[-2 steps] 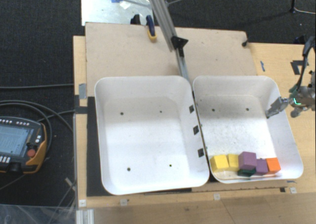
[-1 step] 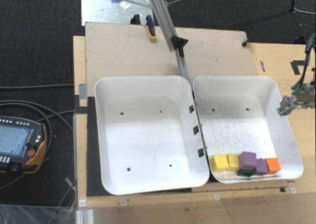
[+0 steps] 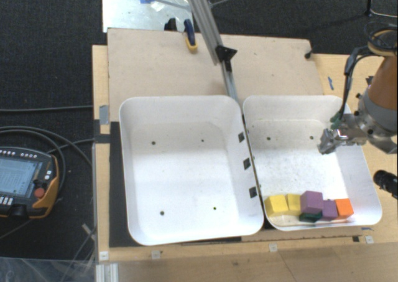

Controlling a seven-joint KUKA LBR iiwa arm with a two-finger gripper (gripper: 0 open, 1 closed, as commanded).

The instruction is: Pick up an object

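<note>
With the hand (image 3: pixel 328 142) hovering over the right bin (image 3: pixel 292 119), its grip state unreadable, the blocks (image 3: pixel 309 206) packed against the bin's near wall could wedge or deflect a descending grasp.

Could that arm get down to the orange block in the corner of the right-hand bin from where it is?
Probably yes. The gripper hangs over the right bin, with open floor between it and the orange block. The catch: the block sits against the bin's wall with a purple block touching it, leaving little room.
</note>
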